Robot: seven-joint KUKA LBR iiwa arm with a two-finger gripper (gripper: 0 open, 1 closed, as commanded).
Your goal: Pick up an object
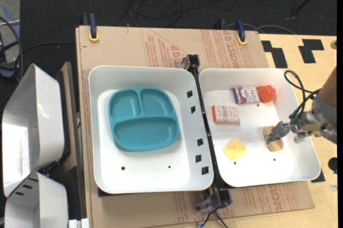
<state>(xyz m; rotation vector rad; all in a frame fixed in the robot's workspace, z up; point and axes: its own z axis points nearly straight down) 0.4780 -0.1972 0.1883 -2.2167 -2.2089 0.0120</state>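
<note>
The right bin (300, 168) holds several small objects: a purple carton (245, 95), a red-orange ball-like piece (267, 94), a pink-and-white packet (225, 114), a yellow wedge (235, 149) and a tan block (274, 141). My gripper (278, 132) reaches in from the right, low over the tan block at the bin's right side. Its dark fingertips overlap the block's top, and I cannot tell whether they touch it.
The left bin (102, 168) carries a teal divided plate (143, 118). A black clamp strip (201, 130) runs between the two bins. Cables (296, 87) loop from the arm over the right bin's far right edge. White tubs (29, 125) stand left of the bench.
</note>
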